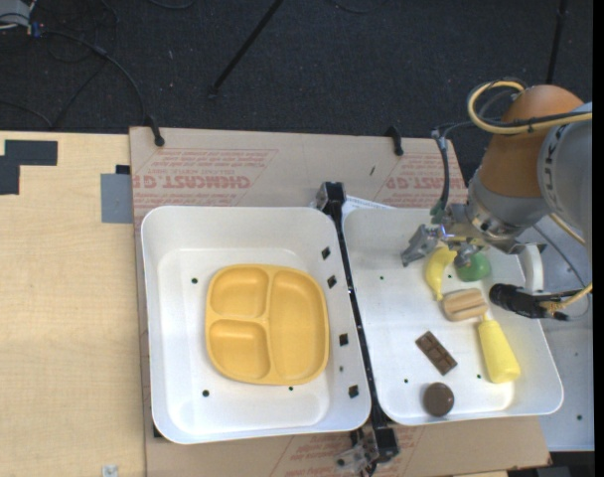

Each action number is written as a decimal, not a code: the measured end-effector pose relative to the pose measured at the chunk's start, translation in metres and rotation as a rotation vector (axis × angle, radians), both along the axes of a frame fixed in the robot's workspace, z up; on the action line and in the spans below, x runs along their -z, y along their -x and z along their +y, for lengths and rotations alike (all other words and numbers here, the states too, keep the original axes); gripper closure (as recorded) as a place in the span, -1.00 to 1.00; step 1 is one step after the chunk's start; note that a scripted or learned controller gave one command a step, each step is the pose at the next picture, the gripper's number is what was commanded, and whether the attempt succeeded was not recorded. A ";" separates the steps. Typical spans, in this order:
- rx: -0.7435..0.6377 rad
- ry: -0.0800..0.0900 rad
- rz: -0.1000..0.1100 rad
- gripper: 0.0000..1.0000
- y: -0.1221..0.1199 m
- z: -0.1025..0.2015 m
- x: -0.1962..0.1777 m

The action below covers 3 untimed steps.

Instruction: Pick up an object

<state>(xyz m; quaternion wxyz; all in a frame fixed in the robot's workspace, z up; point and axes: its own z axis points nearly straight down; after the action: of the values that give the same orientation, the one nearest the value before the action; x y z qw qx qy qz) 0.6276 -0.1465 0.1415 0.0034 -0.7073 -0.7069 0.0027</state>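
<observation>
My gripper hangs low over the upper part of the right bin, reached in from the right. Just below it lies a small yellow banana, with a green round piece right beside it. I cannot make out whether the gripper touches either one. Farther toward the front are a tan wooden block, a long yellow piece, a brown chocolate bar and a round brown cookie.
The left bin holds a yellow divided plate. A black divider runs between the two bins. The arm's orange band and grey wrist stand over the right bin's far right corner.
</observation>
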 end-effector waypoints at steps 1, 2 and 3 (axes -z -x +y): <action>0.000 -0.001 0.000 -1.00 0.002 0.001 0.054; 0.002 0.000 -0.002 1.00 0.001 0.000 0.041; 0.003 0.002 -0.012 1.00 0.002 -0.005 -0.022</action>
<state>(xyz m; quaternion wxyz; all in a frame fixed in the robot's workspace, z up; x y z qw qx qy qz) 0.6260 -0.1516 0.1637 -0.0016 -0.7085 -0.7057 -0.0008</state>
